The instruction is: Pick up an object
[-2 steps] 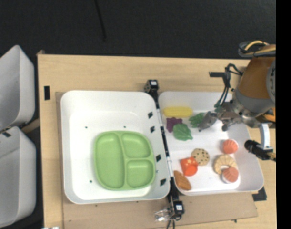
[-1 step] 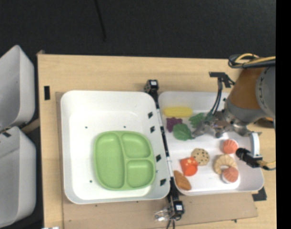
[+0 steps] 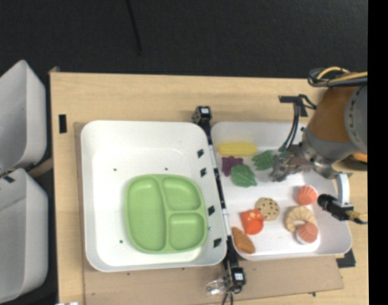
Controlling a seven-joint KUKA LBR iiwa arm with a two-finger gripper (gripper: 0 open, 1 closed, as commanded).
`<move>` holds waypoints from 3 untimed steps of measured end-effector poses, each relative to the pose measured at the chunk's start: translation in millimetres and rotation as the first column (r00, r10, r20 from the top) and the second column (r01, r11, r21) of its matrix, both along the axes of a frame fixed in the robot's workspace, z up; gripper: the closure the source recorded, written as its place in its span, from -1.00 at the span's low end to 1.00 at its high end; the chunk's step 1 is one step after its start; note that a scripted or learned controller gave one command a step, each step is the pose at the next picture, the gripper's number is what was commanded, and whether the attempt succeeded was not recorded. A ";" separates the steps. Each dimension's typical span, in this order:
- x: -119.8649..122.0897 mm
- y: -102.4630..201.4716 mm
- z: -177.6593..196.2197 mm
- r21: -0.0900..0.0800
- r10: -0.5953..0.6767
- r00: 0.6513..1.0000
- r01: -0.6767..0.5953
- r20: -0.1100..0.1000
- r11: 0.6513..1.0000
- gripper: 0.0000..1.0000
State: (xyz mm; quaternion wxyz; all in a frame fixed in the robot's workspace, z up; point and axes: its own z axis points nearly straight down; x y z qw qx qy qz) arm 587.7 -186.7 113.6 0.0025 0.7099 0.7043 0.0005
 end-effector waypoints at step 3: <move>-3.0 -8.7 127.8 0.001 0.011 1.000 -0.011 -0.002 1.000 1.00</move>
